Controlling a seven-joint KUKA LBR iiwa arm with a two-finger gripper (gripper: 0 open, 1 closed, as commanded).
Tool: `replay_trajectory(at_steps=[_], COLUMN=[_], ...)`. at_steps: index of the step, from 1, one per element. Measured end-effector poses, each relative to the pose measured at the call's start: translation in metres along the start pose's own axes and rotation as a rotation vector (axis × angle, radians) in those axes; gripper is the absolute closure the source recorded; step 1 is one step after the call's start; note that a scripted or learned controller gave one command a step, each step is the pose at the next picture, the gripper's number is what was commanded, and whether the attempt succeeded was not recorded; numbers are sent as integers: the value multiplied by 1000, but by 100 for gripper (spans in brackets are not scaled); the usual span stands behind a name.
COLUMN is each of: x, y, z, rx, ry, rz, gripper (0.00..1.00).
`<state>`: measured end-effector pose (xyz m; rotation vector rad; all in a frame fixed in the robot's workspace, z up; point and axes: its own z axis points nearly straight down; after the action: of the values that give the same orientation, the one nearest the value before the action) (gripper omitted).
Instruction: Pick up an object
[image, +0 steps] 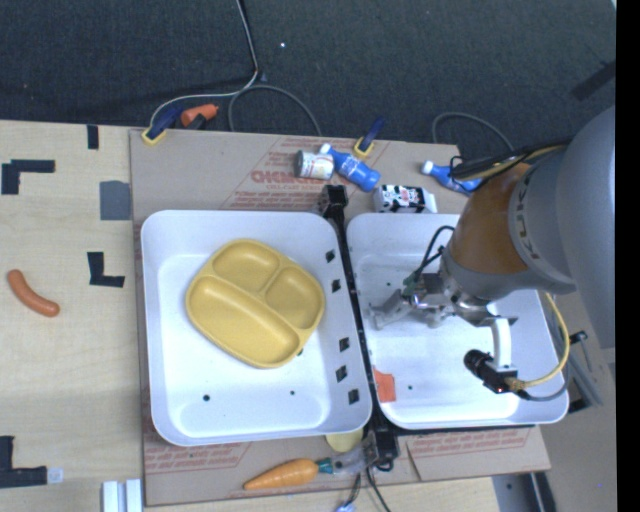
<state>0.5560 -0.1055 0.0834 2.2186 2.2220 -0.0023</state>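
Reaching into the shallow white right bin (520, 405), the metal two-finger gripper (385, 312) hung low; whether it was open was unclear. A yellow plastic divided plate (255, 300) lay in the left bin (165, 330).

Single grey arm (590, 210) entering from the right of the camera view, its bulky upper link filling the upper right corner. An orange band (490, 225) wraps the arm just above the wrist, and the grey wrist housing (485, 285) sits below it, angled down and to the left. The tool (385, 312) extends leftward from the wrist at a low slant, its metallic parts lying close to the surface beneath; the finger spacing is too blurred to read. A black cable with a yellow lead (500, 375) loops from the wrist's lower side
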Motion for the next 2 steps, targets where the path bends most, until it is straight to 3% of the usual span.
replay_trajectory(at_steps=[1,2], x=[12,7], y=[70,114], z=[-3,-2], rx=[-5,-2], ry=[1,1], rz=[-2,-2], gripper=[0,0])
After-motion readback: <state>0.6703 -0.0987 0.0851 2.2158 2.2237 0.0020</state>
